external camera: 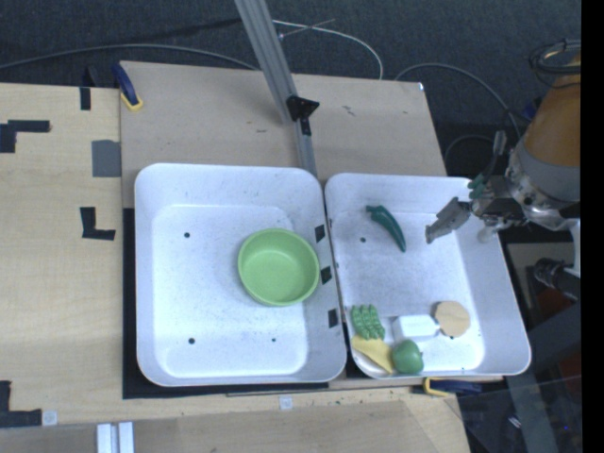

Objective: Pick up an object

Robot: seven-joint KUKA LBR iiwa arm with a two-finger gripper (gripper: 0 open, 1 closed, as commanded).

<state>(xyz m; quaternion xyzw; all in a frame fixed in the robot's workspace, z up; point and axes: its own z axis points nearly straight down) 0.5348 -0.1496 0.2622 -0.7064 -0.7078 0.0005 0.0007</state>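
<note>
Green pepper [387,226]: lies far in the right bin [491,295], untouched.
Gripper [449,223]: over the bin's far right, holding nothing; finger spread unclear.

Arm [557,149] cut off by right edge. Gripper [445,223] small, dark; finger state unreadable. Yellow item [374,354] partly hidden, possibly under green ball [407,357].

Both bins, the left bin [160,253] and the right bin [491,328], look like smooth white plastic flecked with dark specks. The green bowl [277,267] at centre seems matt plastic. The bench [57,187] at left shows pale wood grain. The upper-centre pole [264,36] looks like brushed metal.
</note>
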